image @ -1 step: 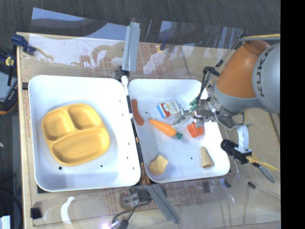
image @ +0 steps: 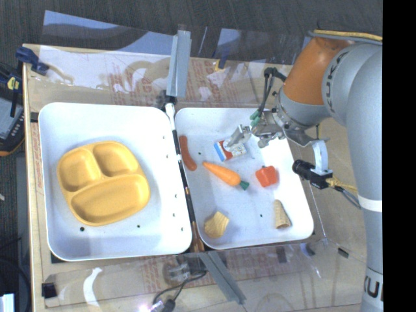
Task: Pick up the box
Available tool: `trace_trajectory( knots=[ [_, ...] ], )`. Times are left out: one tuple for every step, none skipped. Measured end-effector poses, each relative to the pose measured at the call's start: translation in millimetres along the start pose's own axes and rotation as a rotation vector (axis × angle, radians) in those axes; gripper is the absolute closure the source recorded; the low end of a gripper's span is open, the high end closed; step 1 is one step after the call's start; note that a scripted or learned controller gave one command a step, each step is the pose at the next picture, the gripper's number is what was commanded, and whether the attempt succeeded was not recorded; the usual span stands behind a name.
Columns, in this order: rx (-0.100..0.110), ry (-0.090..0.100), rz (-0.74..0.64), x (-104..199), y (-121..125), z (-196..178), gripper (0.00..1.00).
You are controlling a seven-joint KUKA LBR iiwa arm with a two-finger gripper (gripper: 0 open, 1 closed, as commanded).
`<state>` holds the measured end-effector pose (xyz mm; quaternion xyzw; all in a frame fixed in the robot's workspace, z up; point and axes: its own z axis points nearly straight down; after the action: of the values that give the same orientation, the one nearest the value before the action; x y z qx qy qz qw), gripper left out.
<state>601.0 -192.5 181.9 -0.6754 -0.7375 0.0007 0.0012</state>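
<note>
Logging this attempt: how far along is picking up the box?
Done: the gripper is at the box in the right bin. In hand: the grasp; whether it grips yet, I cannot tell. Left: lifting the box clear of the bin.

This looks like a robot lab. A big grey and orange arm reaches over a worn wooden bench. On the bench sit a white bin with a yellow plate and a second bin with toy food, like a carrot. Wires lie at the bench's front edge. Dark carpet lies behind the bench.
</note>
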Motion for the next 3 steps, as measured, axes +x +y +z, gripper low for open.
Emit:
trace_trajectory(
  knots=[
    [-0.010, -0.003, -0.079, -8.1, 27.1, 85.2, 0.00],
    [-0.014, -0.004, -0.084, -7.2, 29.3, 72.5, 1.00],
    [-0.014, -0.004, -0.084, -7.1, 29.3, 72.5, 0.00]
  ],
)
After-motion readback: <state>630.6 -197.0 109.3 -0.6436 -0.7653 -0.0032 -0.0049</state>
